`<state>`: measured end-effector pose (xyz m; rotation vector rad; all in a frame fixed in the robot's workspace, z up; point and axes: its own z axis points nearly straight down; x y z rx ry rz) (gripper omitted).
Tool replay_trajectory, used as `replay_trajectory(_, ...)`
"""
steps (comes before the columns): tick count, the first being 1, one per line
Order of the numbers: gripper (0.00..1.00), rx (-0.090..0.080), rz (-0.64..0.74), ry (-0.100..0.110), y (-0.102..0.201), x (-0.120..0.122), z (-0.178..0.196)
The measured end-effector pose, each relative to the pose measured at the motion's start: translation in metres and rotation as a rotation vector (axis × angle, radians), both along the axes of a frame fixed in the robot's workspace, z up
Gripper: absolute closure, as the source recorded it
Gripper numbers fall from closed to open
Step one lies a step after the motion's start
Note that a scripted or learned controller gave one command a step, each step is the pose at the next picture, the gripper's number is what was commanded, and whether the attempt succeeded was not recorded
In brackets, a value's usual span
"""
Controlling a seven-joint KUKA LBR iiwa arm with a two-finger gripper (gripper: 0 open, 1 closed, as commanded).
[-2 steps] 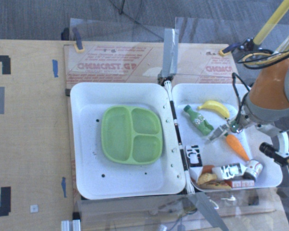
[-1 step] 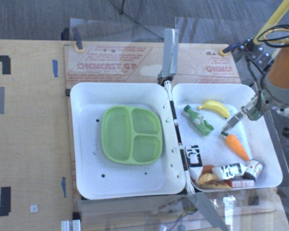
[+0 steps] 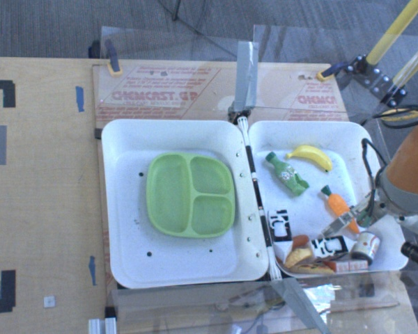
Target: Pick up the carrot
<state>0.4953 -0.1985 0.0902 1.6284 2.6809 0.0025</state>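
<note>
Although the gripper [image 3: 348, 223] sat low in the right bin [image 3: 265, 134], we could not tell from the slanted view whether it was apart, together, or clamped on anything. Its tip met the lower end of the carrot [image 3: 336, 204], an orange piece with a green top lying tilted, green end toward eleven o'clock. The arm [image 3: 407, 169], grey and orange, entered from three o'clock.

Outward from there, a small can [image 3: 366, 244] lay at five o'clock of the gripper, a black-and-white box [image 3: 332, 245] at seven o'clock, and a heap of food items [image 3: 301, 255] farther toward eight. A green bottle [image 3: 287, 173] and a banana [image 3: 311, 155] lay toward ten and eleven o'clock. The left bin [image 3: 118, 256] held a green divided plate [image 3: 191, 195].

We judged the grasp to be in hand. Doing it well meant straddling the carrot across its narrow width, near its middle, closing squarely, then lifting straight up clear of the can and box.
</note>
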Motion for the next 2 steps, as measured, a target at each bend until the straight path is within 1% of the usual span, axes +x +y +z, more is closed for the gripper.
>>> replay_trajectory(1,1.00,-0.005,-0.001,-0.010,-0.001,0.003,0.012)
replay_trajectory(2,1.00,0.001,-0.287,0.001,0.055,0.018,0.098)
